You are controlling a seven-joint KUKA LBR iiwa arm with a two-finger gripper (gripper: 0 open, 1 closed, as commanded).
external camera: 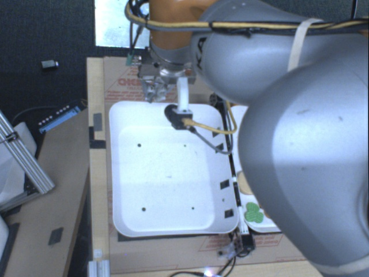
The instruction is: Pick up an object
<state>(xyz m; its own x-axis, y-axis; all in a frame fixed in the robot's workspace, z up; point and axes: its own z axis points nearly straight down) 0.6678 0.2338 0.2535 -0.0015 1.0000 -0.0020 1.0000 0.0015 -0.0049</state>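
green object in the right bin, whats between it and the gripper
In the camera view, the left bin's bare white floor and the bins' divider separate the gripper from the green object.

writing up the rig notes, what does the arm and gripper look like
The arm is bulky, rounded and glossy grey, with an orange band above the wrist. Yellow and black cables run along it, and a pale strap wraps one link. The gripper is small, grey and metallic.

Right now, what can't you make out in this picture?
- Right bin: mostly hidden by the grey arm.
- Green object: partly covered by the arm, too small to identify.
- Gripper: blurred at the left bin's far rim; finger state unclear.
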